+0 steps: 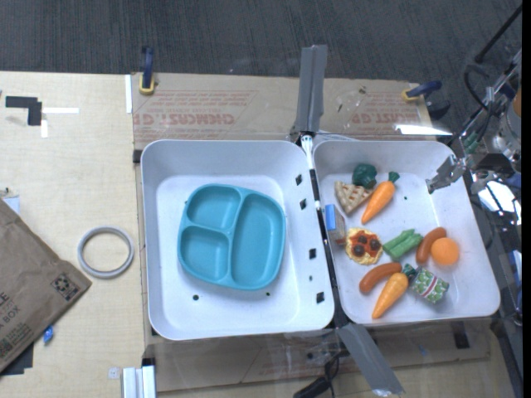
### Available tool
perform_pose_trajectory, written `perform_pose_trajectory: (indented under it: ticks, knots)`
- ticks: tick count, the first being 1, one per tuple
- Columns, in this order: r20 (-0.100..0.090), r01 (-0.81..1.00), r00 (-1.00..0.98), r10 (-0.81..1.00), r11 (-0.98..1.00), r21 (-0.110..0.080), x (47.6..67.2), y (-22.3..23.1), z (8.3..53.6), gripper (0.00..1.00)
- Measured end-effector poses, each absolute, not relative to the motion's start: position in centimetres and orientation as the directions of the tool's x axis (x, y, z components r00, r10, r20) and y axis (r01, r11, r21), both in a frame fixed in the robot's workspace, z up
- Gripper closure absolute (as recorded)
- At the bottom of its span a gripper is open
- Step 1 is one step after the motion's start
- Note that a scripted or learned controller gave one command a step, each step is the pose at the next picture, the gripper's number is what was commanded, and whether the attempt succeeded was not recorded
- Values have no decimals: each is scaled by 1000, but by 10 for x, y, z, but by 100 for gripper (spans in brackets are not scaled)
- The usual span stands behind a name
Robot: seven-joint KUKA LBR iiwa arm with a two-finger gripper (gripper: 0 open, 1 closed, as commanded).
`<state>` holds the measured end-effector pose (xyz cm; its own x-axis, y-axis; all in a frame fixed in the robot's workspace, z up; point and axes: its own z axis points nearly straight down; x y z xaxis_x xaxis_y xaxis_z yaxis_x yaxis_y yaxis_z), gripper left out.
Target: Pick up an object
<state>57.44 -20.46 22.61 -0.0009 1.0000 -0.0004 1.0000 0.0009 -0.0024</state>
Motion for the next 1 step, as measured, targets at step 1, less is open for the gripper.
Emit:
perform_pose_trajectory:
  ticks: [1]
  knots:
    - [0,999,-37,999,37,-3,535,-185,192,0]
